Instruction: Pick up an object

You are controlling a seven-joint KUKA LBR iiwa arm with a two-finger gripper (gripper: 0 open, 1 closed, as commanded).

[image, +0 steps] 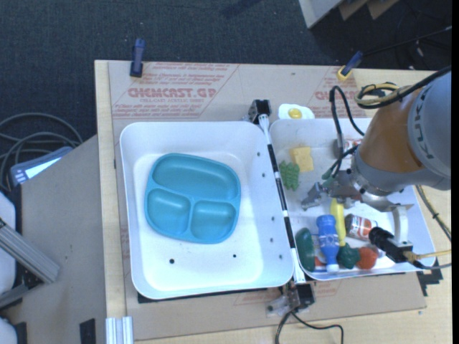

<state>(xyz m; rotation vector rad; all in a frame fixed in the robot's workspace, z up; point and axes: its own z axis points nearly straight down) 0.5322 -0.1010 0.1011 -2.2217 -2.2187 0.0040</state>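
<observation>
1. Gripper [318,192] low over the middle of the right bin [423,224], metal fingers [313,196] pointing toward the divider between bins.
2. Fingers spread moderately apart, nothing seen between them.
3. Fingertips just beside a green leafy item [289,173], apart from it; contact not discernible.
4. Yellow block [303,158] just above-left of the gripper, next to the green leafy item, near the bin's far end.
5. Blue bottle [327,236] below the gripper, lying lengthwise toward the bin's near edge; yellow stick-like piece [339,225] touching its right side.
6. Dark green object [305,244] left of the blue bottle, against the bin's left wall.
7. Second green item [348,257] and an orange-red one [366,258] at the near edge, right of the bottle.
8. White-and-red can-like item [358,226] right of the yellow stick, partly under the wrist hardware.
9. Arm [401,142] entering from the right, orange band above the wrist, covering the bin's right half.
10. Yellow-and-white object [295,111] just outside the right bin's far-left corner.
11. Left bin [136,192] holding a blue compartment tray [192,197], three sections, lying flat near centre.
12. Both bins on a board [179,92] with red print.
</observation>
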